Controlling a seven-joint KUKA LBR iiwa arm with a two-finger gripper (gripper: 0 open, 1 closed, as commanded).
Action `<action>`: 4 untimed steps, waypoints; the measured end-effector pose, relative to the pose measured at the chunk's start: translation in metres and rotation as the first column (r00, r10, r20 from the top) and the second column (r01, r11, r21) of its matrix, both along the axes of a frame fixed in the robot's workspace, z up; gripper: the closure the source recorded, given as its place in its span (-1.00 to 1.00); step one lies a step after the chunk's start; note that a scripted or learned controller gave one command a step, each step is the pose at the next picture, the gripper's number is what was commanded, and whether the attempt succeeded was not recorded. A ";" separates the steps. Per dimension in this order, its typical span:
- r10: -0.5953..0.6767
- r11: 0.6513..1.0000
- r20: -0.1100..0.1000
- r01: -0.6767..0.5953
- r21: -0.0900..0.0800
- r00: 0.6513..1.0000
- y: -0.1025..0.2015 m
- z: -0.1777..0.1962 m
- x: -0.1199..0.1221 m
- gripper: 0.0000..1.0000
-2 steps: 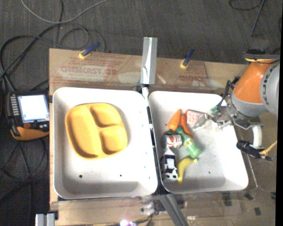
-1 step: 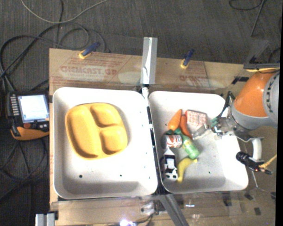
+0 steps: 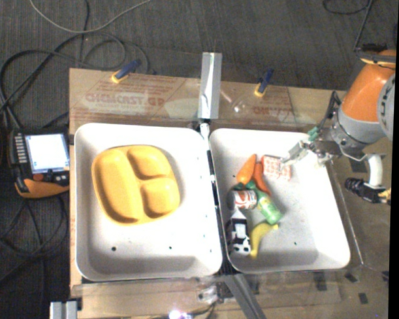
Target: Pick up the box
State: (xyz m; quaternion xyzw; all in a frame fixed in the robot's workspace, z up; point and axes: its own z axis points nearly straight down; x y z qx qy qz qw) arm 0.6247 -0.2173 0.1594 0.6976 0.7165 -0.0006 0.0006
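The box is small, pale pink with red marks, and lies flat in the right bin near its back wall, beside an orange carrot. My gripper hangs over the back right part of that bin, just right of the box and slightly above it. Its fingers are spread open with nothing between them; the left fingertip is close to the box's right edge. The grey wrist with the orange band comes in from the upper right.
In the right bin a red-and-white can, a green item, a banana and a black-and-white toy cluster left of centre. The left bin holds a yellow divided plate.
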 end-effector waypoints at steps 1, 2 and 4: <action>0.011 1.000 0.005 -0.011 0.009 1.000 0.003 -0.063 -0.014 -1.00; 0.032 0.999 0.021 -0.032 0.007 0.999 0.004 -0.065 -0.059 -1.00; -0.042 0.999 -0.002 0.042 0.002 0.999 0.001 -0.051 0.006 1.00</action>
